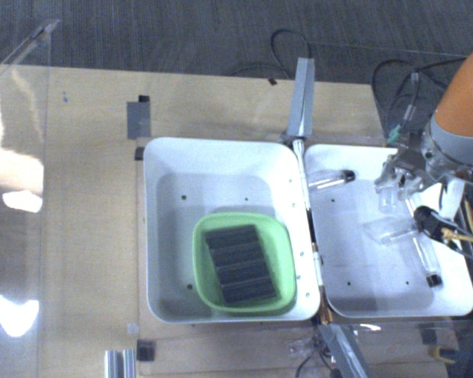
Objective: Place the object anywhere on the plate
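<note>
Camera view: pincer (396,181) hovers over right bin (337,294); green plate (202,242) in left bin (159,290).

The plate (242,263) is light green and square with round corners. It sits flat in the left white bin (165,211), close to the front right corner. A dark grey block (238,263) with ridges across it lies flat on the middle of the plate, turned a little to one side.
</note>
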{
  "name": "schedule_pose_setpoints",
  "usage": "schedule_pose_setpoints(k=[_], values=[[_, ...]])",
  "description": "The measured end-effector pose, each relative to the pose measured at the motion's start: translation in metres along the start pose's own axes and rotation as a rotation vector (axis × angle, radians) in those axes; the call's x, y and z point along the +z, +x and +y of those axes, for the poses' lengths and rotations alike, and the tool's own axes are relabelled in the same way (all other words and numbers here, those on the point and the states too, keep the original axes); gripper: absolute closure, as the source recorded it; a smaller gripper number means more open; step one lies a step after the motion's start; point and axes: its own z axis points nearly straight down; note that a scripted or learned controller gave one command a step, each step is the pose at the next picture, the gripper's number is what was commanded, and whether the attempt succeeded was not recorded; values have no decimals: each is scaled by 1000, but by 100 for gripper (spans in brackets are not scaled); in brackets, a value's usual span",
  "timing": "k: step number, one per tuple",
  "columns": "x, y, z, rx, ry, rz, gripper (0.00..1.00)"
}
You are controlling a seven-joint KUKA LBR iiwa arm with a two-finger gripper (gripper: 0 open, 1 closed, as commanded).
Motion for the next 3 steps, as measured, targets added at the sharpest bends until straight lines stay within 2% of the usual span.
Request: schedule_pose_setpoints(k=[1,2,3], values=[[37,26,-81,-143,1,0,100],[37,69,-109,-315,0,0,100],[36,95,-72,-397,-2,1,100]])
